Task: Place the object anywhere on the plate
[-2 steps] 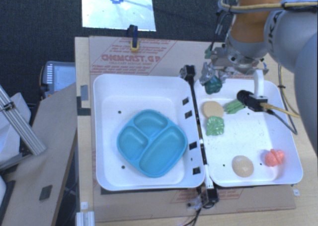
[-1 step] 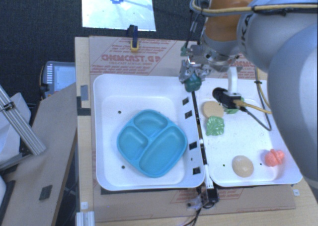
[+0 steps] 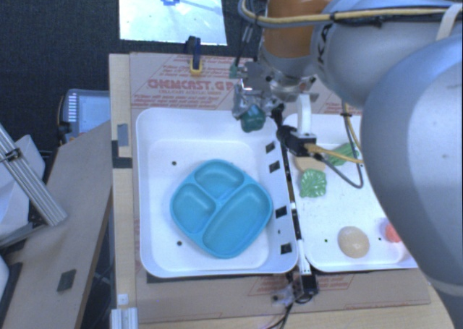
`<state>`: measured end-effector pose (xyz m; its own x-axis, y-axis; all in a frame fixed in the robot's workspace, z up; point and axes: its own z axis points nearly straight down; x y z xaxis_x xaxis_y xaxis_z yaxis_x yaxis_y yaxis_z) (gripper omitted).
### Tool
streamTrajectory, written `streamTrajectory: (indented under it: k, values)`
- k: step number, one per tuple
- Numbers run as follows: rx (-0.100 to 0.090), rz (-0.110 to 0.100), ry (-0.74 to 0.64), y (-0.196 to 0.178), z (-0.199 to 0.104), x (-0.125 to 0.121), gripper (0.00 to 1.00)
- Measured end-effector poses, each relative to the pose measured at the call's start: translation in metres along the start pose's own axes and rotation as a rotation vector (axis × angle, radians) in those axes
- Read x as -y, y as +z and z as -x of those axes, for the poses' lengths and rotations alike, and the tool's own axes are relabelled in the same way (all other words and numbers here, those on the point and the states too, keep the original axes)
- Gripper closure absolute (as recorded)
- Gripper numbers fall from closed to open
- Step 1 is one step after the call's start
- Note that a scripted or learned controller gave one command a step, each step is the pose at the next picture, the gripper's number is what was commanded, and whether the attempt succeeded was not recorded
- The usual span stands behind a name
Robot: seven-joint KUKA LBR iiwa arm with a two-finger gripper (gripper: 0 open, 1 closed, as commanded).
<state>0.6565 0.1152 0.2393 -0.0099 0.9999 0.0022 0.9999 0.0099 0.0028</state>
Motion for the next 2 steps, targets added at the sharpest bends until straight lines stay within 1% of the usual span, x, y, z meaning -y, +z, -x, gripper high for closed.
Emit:
streamTrajectory:
  k: [1,2]
  values:
    - [0.000,-0.002,0.001,0.0146,-0.0530,0.0017,1.00]
    - [0.002,-0.001,0.005,0.0136,-0.0495,0.0010,0.00]
